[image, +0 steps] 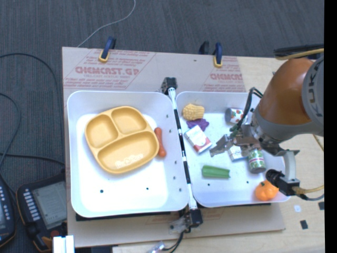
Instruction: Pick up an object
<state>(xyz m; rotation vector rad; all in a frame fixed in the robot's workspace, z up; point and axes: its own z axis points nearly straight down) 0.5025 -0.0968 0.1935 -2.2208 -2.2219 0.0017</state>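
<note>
Low, the pincer [227, 144] hangs over the right bin [210, 191].

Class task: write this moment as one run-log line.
arm: over right bin | gripper: beside red-and-white carton, holding nothing visible | left bin: yellow divided plate, carrot

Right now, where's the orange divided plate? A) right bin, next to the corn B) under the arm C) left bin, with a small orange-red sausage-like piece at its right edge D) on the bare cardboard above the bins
C: the orange divided plate lies in the left bin, and the orange-red sausage-like piece sits against the plate's right edge; the corn is in the right bin.
</note>
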